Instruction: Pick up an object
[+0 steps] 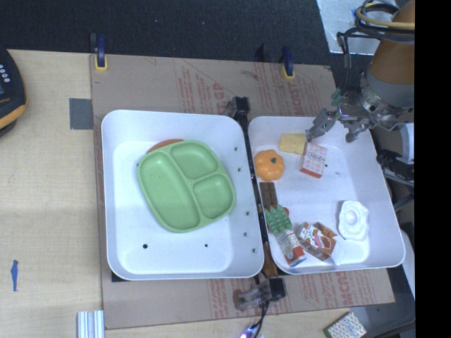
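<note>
Two-finger gripper (337, 122), fingers spread apart and empty, hangs at frame upper right, just above-right of the small red-and-white packet (314, 160).

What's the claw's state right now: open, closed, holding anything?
Claw: open, fingers spread, holding nothing, above the right bin's far edge, near the small red-and-white packet.

Even, fairly bright overhead light falls on the bench. The 2 white bins, the left bin (120, 189) and the right bin (384, 210), run close to overexposed and lose surface detail. The green divided plate (187, 185) casts a soft shadow toward the left. The floor beyond stays dark. Focus is soft overall, with small print on packets unreadable.
</note>
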`<state>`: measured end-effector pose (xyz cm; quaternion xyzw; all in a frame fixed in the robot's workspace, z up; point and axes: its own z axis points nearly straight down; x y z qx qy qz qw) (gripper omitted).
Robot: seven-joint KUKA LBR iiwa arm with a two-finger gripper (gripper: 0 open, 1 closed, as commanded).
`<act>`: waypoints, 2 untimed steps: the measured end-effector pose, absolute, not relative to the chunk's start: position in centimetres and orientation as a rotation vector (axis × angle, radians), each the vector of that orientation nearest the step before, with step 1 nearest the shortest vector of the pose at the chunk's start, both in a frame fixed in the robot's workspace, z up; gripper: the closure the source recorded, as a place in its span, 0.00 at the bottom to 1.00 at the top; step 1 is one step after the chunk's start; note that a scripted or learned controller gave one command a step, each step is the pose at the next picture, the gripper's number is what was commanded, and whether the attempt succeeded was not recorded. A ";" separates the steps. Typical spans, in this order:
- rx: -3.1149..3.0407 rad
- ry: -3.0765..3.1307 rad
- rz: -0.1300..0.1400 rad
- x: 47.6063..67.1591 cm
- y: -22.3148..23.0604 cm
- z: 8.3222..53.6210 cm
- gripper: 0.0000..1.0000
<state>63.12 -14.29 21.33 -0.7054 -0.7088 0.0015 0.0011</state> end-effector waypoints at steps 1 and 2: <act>-2.210 -2.218 0.015 62.2 -16.0 9.6 0.00; -2.213 -2.227 0.007 62.5 -16.1 11.5 1.00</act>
